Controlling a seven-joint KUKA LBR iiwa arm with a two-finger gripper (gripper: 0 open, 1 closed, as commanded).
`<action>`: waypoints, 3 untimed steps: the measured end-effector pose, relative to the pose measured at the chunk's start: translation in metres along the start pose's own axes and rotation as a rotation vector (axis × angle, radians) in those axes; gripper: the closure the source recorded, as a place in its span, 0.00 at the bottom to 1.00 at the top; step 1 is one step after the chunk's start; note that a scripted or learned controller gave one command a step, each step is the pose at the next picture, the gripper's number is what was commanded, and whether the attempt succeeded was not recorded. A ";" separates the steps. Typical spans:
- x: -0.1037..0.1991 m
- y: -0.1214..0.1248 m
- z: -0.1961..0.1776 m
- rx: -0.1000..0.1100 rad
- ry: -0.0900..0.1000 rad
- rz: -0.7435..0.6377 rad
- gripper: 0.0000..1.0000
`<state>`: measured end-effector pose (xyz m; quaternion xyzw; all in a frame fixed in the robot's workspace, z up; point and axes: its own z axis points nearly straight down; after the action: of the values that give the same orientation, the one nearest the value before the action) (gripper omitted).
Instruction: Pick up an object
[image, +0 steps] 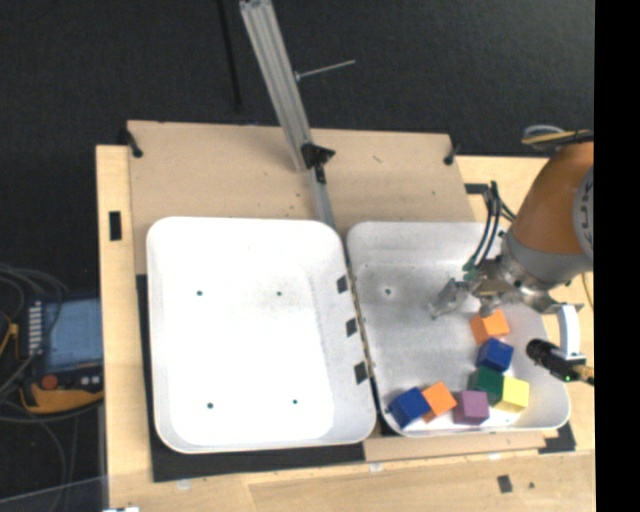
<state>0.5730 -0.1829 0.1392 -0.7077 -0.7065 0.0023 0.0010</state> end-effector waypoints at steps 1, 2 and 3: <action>0.001 0.003 -0.015 -0.010 0.003 0.004 1.00; 0.010 0.002 -0.068 -0.012 0.001 -0.006 1.00; 0.009 0.003 -0.097 -0.010 0.001 -0.006 1.00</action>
<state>0.5766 -0.1740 0.2362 -0.7056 -0.7086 -0.0017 -0.0023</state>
